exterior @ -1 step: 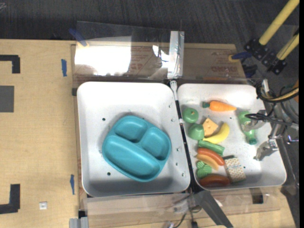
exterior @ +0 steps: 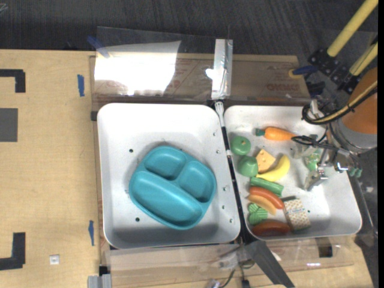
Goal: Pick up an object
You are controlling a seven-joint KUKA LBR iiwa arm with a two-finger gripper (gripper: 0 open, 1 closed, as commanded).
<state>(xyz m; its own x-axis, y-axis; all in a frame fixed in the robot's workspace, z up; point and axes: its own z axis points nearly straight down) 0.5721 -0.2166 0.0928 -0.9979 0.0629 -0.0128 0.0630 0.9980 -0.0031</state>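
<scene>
Standing on a tan bench point(exterior: 42, 179), two white bins point(exterior: 114, 131).

Bench top point(exterior: 42, 161): pale wood, marked with black corner brackets point(exterior: 15, 80) near its left edge and strips of blue tape point(exterior: 80, 84). Floor point(exterior: 180, 11): dark grey carpet beyond the far edge. Clear plastic sheet point(exterior: 141, 68), glare-lit, was laid along the far side.
</scene>
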